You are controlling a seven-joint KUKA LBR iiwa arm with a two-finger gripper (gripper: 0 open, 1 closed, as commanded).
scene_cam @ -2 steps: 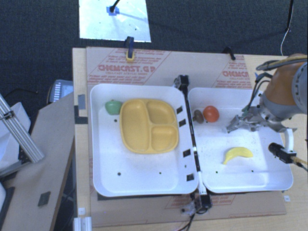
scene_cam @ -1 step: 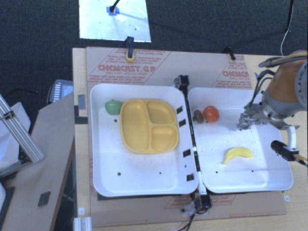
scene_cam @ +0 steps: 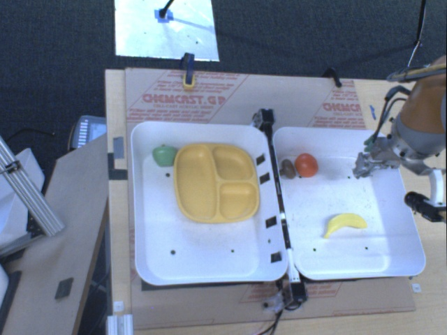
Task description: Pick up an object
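Claw (scene_cam: 364,165) hung over the right bin (scene_cam: 391,260) near its far right corner, at the end of the grey arm (scene_cam: 419,128) that reached in from the right; whether it was apart or together could not be told, and nothing showed clamped in it.

Going from the left: the left bin (scene_cam: 157,253) sat on the counter (scene_cam: 202,93) and carried a yellow compartment plate (scene_cam: 215,183) with three sections, lying flat near the bin's middle. A green apple-like fruit (scene_cam: 164,155) lay just beside the plate's far left corner, touching or nearly touching its rim. A dark divider (scene_cam: 274,187) ran between the two bins.

In the right bin, a small brown object (scene_cam: 287,167) lay near the far left side, and a red tomato-like ball (scene_cam: 306,164) sat just beside it on the right, the two touching or nearly so. Both were well apart from the claw, which stood to their right at about the same depth.

Nearer the camera, the yellow banana (scene_cam: 345,223) lay flat on the bin floor around the middle. Its long axis ran roughly left to right, slightly tilted, with the left end lower in the picture and the right end pointing toward the bin's right wall. Its curve bowed upward, away from the camera. It lay apart from every other thing and well clear of the claw.
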